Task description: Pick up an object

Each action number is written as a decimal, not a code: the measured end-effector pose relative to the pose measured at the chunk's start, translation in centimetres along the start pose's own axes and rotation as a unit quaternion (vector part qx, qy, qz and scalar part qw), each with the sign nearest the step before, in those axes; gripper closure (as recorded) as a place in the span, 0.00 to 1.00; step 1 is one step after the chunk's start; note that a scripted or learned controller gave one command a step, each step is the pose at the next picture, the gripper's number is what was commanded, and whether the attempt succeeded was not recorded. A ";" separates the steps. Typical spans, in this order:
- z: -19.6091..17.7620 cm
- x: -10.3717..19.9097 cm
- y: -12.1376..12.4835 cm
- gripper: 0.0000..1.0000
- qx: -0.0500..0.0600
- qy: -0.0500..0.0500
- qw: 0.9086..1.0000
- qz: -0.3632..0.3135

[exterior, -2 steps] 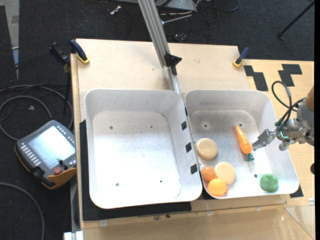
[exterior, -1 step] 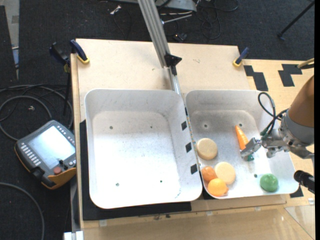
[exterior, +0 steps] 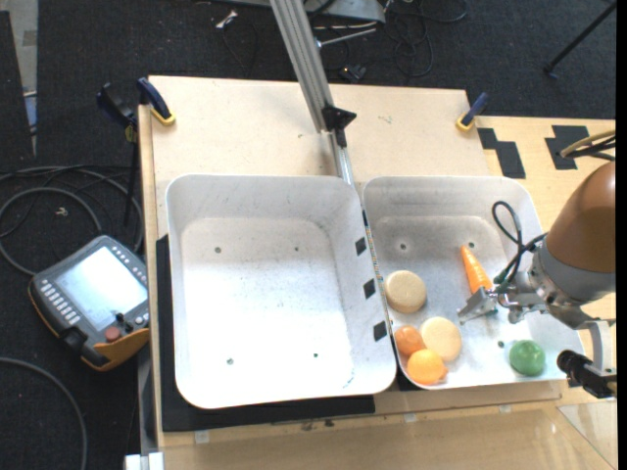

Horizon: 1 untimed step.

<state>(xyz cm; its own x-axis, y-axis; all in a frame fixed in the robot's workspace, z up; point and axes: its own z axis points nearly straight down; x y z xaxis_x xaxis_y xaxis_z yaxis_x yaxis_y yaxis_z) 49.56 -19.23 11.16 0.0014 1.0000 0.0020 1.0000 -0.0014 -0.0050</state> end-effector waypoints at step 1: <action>1.6 0.0 0.1 0.00 -0.002 -0.001 1.000 0.000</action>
<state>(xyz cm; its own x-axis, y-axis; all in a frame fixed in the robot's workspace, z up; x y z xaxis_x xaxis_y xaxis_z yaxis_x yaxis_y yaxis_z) 49.61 -19.18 9.52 0.0007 1.0000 0.0001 1.0000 -0.0007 0.0000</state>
